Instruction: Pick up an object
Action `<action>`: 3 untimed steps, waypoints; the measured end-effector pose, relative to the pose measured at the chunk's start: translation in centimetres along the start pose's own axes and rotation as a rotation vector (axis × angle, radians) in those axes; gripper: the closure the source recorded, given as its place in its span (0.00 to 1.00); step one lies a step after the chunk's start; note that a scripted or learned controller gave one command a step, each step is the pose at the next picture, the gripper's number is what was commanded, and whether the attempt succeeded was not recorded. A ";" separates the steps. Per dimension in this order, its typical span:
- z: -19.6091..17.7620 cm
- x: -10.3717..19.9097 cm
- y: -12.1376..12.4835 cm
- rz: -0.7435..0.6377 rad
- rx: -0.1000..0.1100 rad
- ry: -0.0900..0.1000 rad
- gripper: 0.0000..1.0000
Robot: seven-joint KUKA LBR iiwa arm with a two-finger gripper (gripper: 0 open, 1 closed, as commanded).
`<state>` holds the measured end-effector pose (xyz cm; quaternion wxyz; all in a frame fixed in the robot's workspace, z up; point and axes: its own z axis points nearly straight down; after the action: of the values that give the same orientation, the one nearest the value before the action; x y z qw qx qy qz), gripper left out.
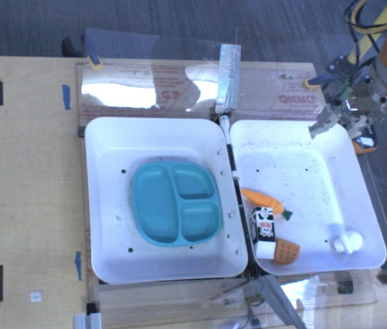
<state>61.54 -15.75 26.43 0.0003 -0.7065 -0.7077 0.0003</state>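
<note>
Gripper (327, 123) sits at the upper right of the frame, over the top right corner of the right white bin (316, 177). Grey fingers point down-left; whether the claw is spread or closed cannot be told at this size. Nothing is visible between them.

Candidate objects all lie lower in the frame, along the bottom of the right bin:
- orange carrot-shaped toy (263, 201) with a green tip, long axis running upper left to lower right, near the bin's left wall.
- small black-and-white carton (264, 225), just below the carrot, touching or nearly touching it, long axis roughly vertical in frame.
- tan waffle-textured piece (285, 251), just below-right of the carton.
- small white object (347, 241), alone at the lower right corner, well apart from the cluster.

Left bin holds a teal divided plate (177, 202), further off.

Judgement: the white object is the straightest drop from the claw, almost directly down-frame, and uncluttered. The cluster needs a move down-left.
</note>
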 end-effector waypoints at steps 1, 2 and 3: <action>5.1 8.9 -5.3 0.013 0.004 0.002 0.00; 17.6 6.0 -5.9 0.142 -0.007 0.000 0.00; 17.6 6.2 -7.8 -0.036 -0.010 -0.003 0.00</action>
<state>53.70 -9.53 8.83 -0.0042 -0.6938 -0.7202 -0.0023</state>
